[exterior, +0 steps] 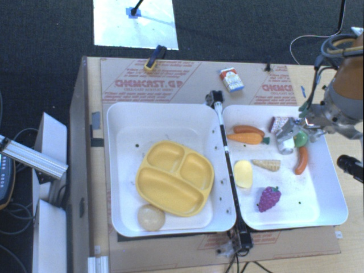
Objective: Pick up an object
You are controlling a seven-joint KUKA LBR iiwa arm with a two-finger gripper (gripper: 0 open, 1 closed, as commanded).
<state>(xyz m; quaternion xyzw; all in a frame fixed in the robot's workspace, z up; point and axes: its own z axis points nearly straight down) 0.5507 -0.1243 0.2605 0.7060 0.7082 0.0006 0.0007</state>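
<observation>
My gripper [289, 137] hangs low over the upper right part of the right bin [327, 212], coming in from the right edge. A small green round object [302, 139] sits right against its right side; whether it is gripped cannot be made out. Just below lies a red chili-shaped piece [301, 160]. To the left rest an orange carrot [247, 135], a brown-and-white block [278, 123], a pale wedge [267, 165], a yellow lemon-like piece [243, 174] and a purple grape bunch [269, 198].
The left bin [122, 152] bears a yellow divided tray [174, 177] and a beige round piece [151, 217]. A small red-and-white box [231, 79] and a yellow-tipped tool [153, 59] lie on the board behind the bins. A black divider bar [226, 152] runs between the bins.
</observation>
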